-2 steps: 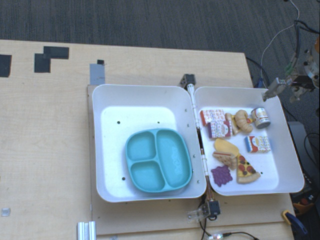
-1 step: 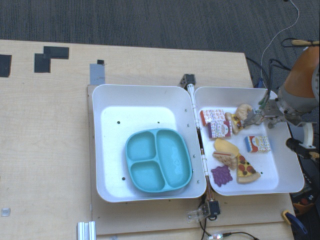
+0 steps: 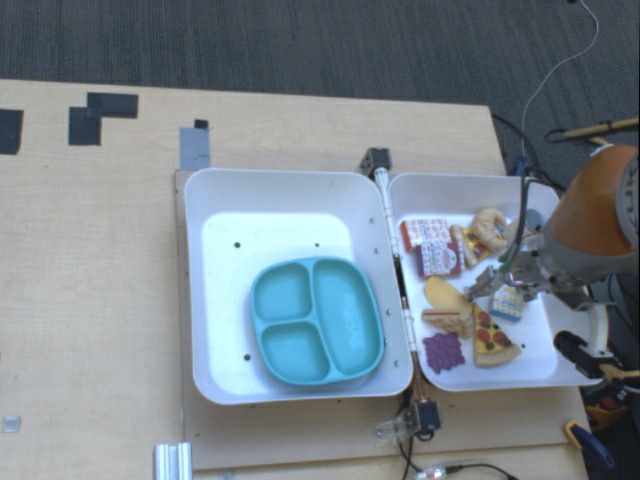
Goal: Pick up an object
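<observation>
The right bin [image 3: 540, 370] holds several toy foods: a red and white packet [image 3: 431, 245], a pretzel-like pastry [image 3: 489, 227], a yellow piece [image 3: 444, 293], a hot dog [image 3: 446, 318], a purple grape bunch [image 3: 442, 351] and a pizza slice [image 3: 492, 340]. My gripper [image 3: 508, 290] hangs low over the bin's right half, just above a small blue and white item [image 3: 508, 306]. The arm's orange band [image 3: 598, 208] sits above it at the right edge.
The left bin [image 3: 220, 268] carries a teal three-compartment plate [image 3: 317, 320]. A black clamp [image 3: 376, 159] sits at the top of the divider between bins. Cables [image 3: 420, 423] lie at the bench's front edge. Dark tape patches [image 3: 100, 116] mark the bench's far left.
</observation>
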Available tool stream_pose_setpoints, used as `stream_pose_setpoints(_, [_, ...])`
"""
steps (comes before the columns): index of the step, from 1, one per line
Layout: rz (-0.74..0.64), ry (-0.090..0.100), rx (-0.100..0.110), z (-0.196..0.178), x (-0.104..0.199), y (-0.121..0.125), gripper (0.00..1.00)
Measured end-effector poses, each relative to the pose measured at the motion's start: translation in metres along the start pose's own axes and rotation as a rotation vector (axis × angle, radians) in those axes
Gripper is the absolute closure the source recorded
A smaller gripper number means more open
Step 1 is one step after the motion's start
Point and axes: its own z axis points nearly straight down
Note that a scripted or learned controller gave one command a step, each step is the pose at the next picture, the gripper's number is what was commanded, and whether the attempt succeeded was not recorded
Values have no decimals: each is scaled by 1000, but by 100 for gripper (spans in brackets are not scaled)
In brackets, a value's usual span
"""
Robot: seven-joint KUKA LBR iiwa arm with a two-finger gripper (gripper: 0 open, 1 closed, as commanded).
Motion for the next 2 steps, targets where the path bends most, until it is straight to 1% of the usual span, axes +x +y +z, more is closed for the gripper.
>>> stream_pose_setpoints(1, [-1, -1, -2, -9, -1, 2, 100])
stream_pose_setpoints(2, [-4, 3, 7, -97, 89, -6, 100])
